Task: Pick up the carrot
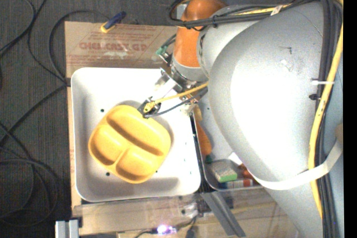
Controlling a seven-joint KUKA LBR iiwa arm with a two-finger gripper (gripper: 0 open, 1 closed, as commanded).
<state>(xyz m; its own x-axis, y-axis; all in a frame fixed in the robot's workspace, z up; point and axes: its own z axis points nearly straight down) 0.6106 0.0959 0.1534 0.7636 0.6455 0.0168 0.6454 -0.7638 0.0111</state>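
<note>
1. Gripper position. The gripper is hanging over the far right corner of the left bin, under the orange-banded wrist. The arm is covering most of the right bin.

2. Gripper state. The wrist is hiding the working end, so whether the gripper is released or clenched cannot be told. Nothing is showing in its grasp.

3. Carrot position. The carrot is lying in the right bin, toward the view's lower right of the gripper and across the wall between the bins. It is resting just beside that wall. Its long axis is running parallel to the wall, from the view's top toward the bottom. The upper end is possibly passing under the arm.

4. Other items. A yellow plate is sitting below and left of the gripper. A green-topped block is lying just beyond the carrot's lower end.

5. Coming move, as a judgement. The gripper is needing to cross the wall to the carrot and close across the short axis. The nearby wall is likely leaving little clearance on that side.
</note>
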